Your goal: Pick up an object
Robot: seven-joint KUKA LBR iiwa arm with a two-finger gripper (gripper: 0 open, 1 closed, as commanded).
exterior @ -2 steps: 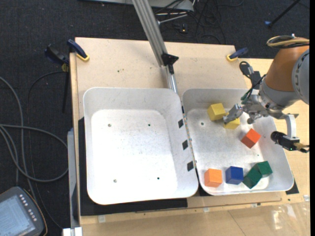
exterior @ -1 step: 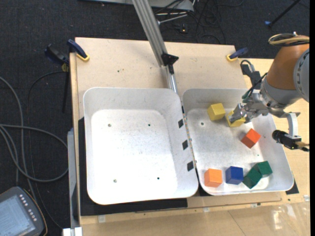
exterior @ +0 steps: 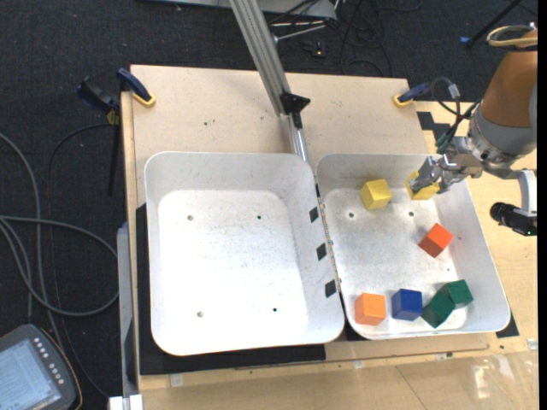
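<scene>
My gripper hangs over the far right corner of the right bin, reaching in from the right. A small yellow block shows between its fingertips, and the gripper is shut on it. A second yellow cube lies on the bin floor just left of the gripper. A red-orange cube sits below the gripper, mid-right in the bin. Along the near edge lie an orange cube, a blue cube and two green cubes.
The left bin stands beside the right one, their rims meeting at the middle. A slanted metal pole runs from the top down to the bins' junction. Clamps grip the board's far corners.
</scene>
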